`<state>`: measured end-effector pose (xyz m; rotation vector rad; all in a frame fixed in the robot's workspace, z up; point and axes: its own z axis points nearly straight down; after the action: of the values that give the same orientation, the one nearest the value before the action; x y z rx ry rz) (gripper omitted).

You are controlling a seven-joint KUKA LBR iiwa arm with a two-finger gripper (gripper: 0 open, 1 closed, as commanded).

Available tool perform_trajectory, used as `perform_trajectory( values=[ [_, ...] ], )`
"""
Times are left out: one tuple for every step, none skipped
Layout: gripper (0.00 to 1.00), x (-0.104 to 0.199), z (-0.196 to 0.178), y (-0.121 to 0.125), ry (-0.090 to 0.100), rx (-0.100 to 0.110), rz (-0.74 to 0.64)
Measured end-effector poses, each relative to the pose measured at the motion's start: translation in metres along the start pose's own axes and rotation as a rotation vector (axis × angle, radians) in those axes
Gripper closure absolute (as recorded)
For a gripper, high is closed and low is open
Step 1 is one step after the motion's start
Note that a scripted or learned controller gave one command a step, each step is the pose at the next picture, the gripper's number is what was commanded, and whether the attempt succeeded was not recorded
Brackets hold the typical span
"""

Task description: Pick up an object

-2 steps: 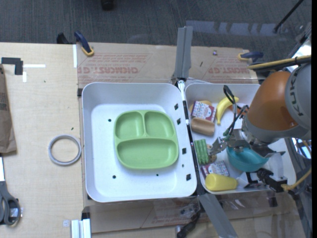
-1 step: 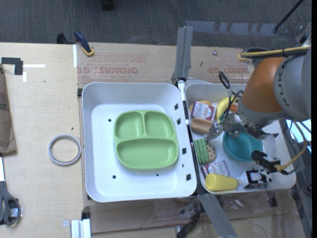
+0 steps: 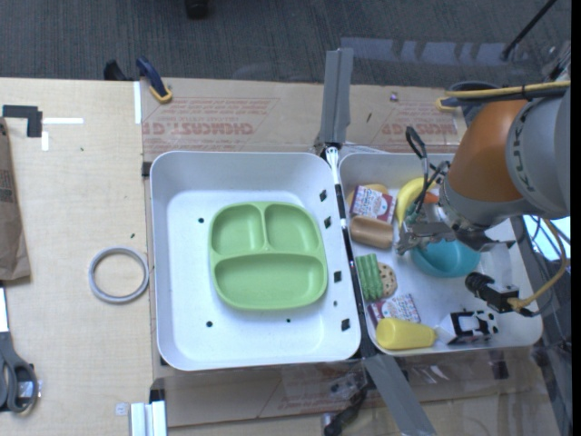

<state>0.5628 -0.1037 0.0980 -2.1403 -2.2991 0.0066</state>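
Observation:
The right bin [image 3: 519, 332] holds several small items. My gripper [image 3: 413, 236] hangs low in its middle, at the left rim of a teal bowl [image 3: 451, 260] and just right of a brown bread roll [image 3: 370, 233]. A yellow banana [image 3: 408, 198] lies right behind the gripper, partly hidden by the wrist. A red and white packet [image 3: 370, 201] sits at the back left. Nearer the front are a green ridged piece [image 3: 367, 273], a cookie [image 3: 388, 282], a small printed packet [image 3: 402, 308] and a yellow cylinder [image 3: 404, 334]. I see nothing lifted off the bin floor.
The left bin [image 3: 172, 243] holds a green divided plate [image 3: 268, 255]. A grey divider post [image 3: 336, 98] rises between the bins at the back. On the bench to the left lie a tape ring [image 3: 119, 273] and scissors [image 3: 16, 384]. The arm's orange band [image 3: 486, 153] overhangs the right bin.

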Motion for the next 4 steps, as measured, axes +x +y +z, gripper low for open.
perform_trajectory(
  values=[
    [1.00, 0.022, -0.090, 0.075, 0.001, 0.004, 0.115],
    [1.00, 0.021, -0.138, 0.098, 0.001, 0.003, -0.093],
    [0.00, 0.021, -0.138, 0.098, 0.001, 0.003, -0.092],
    [0.00, -0.062, -0.062, 0.090, 0.004, 0.006, -0.115]
  ],
)
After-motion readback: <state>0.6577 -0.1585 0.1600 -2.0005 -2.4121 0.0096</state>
